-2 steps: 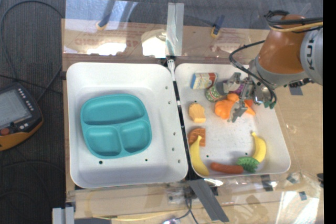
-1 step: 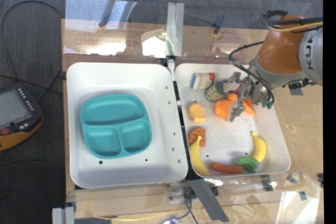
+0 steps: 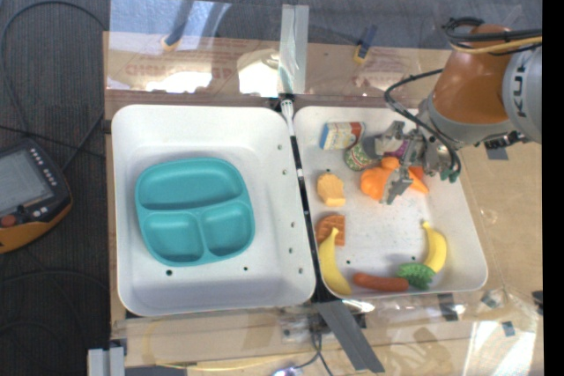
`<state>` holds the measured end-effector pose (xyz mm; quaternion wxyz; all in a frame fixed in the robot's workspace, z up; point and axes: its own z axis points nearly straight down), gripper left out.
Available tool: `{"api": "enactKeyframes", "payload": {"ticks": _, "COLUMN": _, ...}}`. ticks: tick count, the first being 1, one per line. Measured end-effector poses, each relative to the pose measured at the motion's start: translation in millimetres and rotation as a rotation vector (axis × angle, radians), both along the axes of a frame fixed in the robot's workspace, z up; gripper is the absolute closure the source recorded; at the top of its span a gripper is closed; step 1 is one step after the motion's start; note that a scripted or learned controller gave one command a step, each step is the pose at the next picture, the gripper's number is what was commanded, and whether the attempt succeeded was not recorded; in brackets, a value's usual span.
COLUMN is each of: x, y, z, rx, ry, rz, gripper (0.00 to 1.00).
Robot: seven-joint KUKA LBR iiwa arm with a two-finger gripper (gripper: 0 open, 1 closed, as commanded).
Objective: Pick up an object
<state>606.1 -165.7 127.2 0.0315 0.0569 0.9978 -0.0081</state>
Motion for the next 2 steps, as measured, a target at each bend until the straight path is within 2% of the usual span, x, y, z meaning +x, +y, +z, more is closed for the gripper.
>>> {"api": "enactKeyframes", "payload": {"ticks": 2, "x": 0.4, "y": 4.9, "z": -1.1, "rx": 0.003, "ry": 0.000, "rz": -0.018, "gripper": 0.00}}
